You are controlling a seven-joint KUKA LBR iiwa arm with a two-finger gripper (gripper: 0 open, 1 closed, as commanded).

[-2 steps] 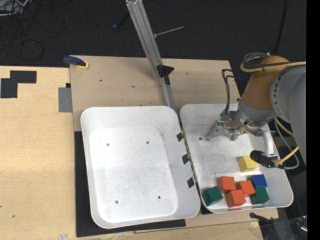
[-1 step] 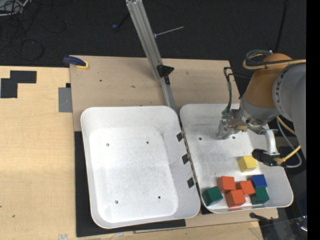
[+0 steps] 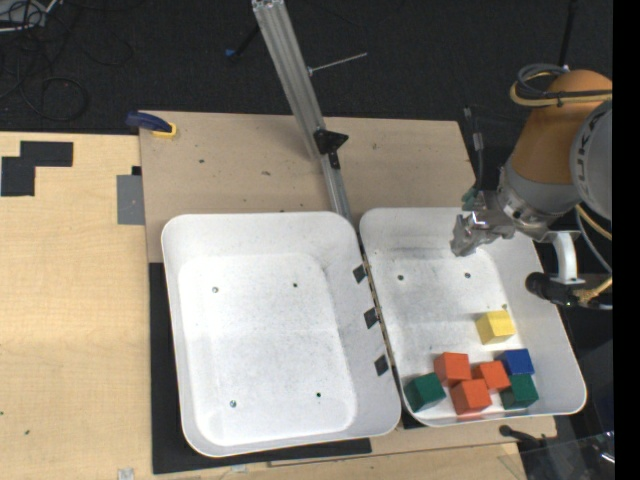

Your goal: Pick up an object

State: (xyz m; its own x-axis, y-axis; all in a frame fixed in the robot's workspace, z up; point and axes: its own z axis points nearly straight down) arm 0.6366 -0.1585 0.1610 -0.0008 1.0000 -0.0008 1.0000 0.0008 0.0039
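Several small blocks lie in the right bin (image 3: 420,238) near its front corner: a yellow block (image 3: 495,325), a blue block (image 3: 517,361), three orange blocks (image 3: 470,380) and two green blocks, one at the left (image 3: 425,391) and one at the right (image 3: 520,393). My gripper (image 3: 466,236) hangs over the back of the right bin, well behind the blocks and apart from them. Nothing shows between its fingers.
The left bin (image 3: 190,268) sits beside the right one, joined by black clips (image 3: 370,318). A slanted aluminium bar (image 3: 300,88) rises behind the bins. A blue and yellow clamp (image 3: 152,123) lies at the bench's back left.
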